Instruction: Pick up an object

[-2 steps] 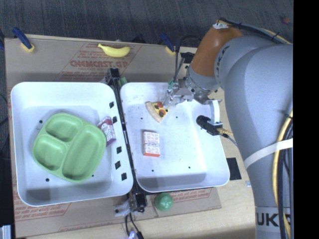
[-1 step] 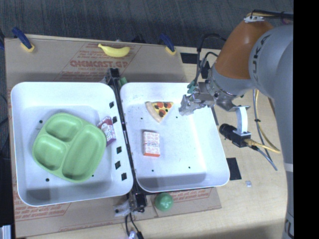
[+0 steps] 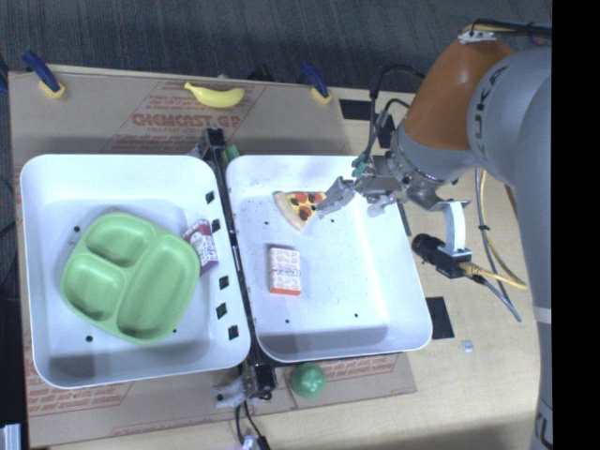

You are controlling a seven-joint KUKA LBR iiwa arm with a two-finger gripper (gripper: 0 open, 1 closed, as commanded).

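Observation:
A toy pizza slice (image 3: 298,205) lies at the back of the right bin (image 3: 394,322). An orange and white small box (image 3: 285,270) rests flat near that bin's middle. My gripper (image 3: 359,202) hangs low over the right bin's back right part. Its fingers stand apart and open, and the left fingertip (image 3: 335,198) is right beside the pizza slice's right end. Nothing is between the fingers. In the left bin (image 3: 37,204) sits a green divided plate (image 3: 131,275), with a dark red packet (image 3: 202,244) at its right edge.
A yellow banana (image 3: 215,93) lies on the cardboard behind the bins. A green ball (image 3: 307,379) sits on the bench in front of the right bin. Blue clamps (image 3: 43,73) hold the cardboard's back corners. The arm's cables (image 3: 487,270) hang right of the right bin.

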